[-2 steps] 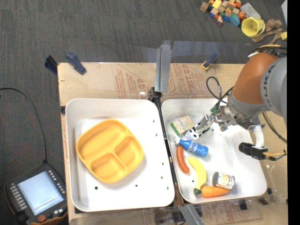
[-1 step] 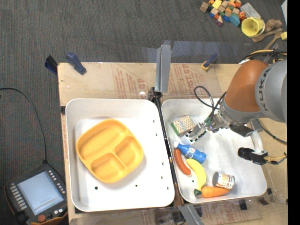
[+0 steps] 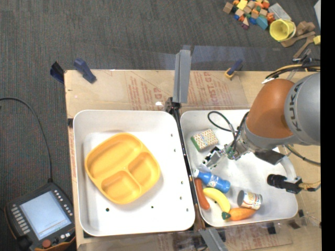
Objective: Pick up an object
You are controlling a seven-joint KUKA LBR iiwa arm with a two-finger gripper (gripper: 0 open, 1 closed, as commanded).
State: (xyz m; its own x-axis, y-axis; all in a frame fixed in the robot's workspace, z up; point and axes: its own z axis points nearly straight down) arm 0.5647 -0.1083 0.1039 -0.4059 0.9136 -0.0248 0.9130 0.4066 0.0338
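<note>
Lying beneath claw [image 3: 211, 159]: bottle [image 3: 213, 180]

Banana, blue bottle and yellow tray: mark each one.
banana [image 3: 216, 198]: camera view, middle of its curved body.
blue bottle [image 3: 214, 180]: camera view, middle of its blue body.
yellow tray [image 3: 122, 167]: camera view, ridge between its compartments.
</note>
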